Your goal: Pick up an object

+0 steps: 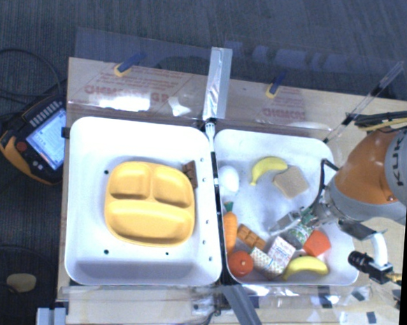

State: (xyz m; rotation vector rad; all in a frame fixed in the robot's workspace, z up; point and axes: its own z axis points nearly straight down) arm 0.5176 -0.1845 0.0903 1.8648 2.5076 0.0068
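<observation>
Dark grey carpet surrounds a pale wooden tabletop point(146, 84) that carries two shallow white bins side by side. The left bin point(84, 254) holds a yellow divided tray point(150, 203) with three compartments, and a small brown piece point(190, 171) lies just off the tray's upper right corner.

The right bin point(289, 140) holds a jumble of toy food. Taking the carrot point(230, 227) as landmark, standing along the bin's left wall: a white egg point(228, 179) lies just above it, a red tomato point(240, 263) just below it, and a brown chocolate-like bar point(251, 237) beside it to the right. Further right of the carrot sit a small patterned box point(275, 254), a yellow banana point(306, 266) and an orange-red block point(317, 242). Up and to the right of the carrot lie a second banana point(267, 167), curved and bright yellow, and a tan slice of bread point(290, 181).

The gripper point(298, 222) is low in the right bin, well right of the carrot, over a green-labelled item point(300, 234) near the orange-red block. Whether its jaws are apart or together I cannot tell. The orange wrist band point(367, 171) sits above the bin's right edge.
</observation>
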